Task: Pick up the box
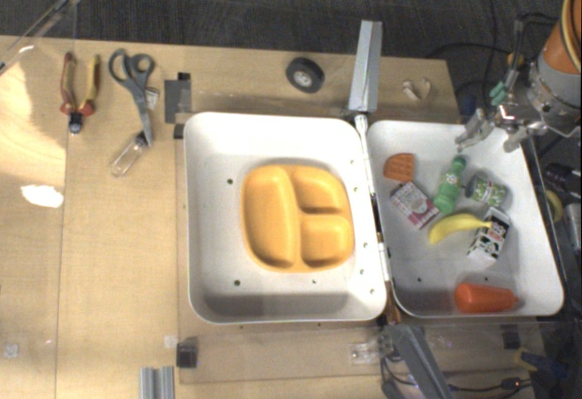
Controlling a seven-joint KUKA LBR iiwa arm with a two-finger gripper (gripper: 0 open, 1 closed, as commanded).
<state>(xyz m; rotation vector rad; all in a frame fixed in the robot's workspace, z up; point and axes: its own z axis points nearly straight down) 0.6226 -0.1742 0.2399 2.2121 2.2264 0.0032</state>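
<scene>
A small pink and white box (414, 204) lies flat in the right bin (536, 234), near its left wall. A second small carton (488, 239), black and white, lies lower right of it, next to a banana (457, 226). My gripper (496, 132) hangs over the bin's far right corner, well above and to the right of the pink box. Its two fingers stand apart and open, with nothing between them.
The right bin also holds an orange piece (398, 167), a green bottle (449, 186), a small can (488, 192) and an orange carrot (485, 297). In the left bin (214, 206) sits a yellow divided tray (296, 214). Scissors (136, 84), pliers and a tape roll lie on the bench.
</scene>
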